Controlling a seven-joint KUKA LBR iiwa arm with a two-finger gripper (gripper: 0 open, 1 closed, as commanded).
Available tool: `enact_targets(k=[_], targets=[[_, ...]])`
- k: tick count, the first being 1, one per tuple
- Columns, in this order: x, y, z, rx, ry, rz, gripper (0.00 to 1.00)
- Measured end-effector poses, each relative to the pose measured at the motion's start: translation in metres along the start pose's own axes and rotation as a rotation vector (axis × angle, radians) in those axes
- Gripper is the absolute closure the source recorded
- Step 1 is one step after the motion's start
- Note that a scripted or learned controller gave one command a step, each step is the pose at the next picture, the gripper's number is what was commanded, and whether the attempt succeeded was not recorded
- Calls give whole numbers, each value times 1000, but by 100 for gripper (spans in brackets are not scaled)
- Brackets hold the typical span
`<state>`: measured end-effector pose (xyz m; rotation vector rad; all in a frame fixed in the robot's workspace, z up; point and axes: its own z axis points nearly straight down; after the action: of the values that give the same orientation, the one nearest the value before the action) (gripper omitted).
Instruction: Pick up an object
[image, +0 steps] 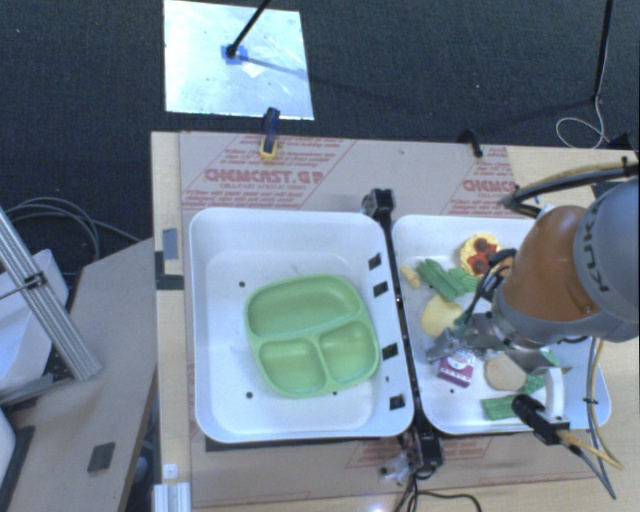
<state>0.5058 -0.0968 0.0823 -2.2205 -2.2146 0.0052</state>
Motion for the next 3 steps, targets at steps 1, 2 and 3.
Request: enact_targets(k=[1,2,3], targets=[[4,-20,-23,-6,0,-2,0],[14,22,-2,-10,-2,-8,0],[-52,47,-21,-12,-6,0,0]])
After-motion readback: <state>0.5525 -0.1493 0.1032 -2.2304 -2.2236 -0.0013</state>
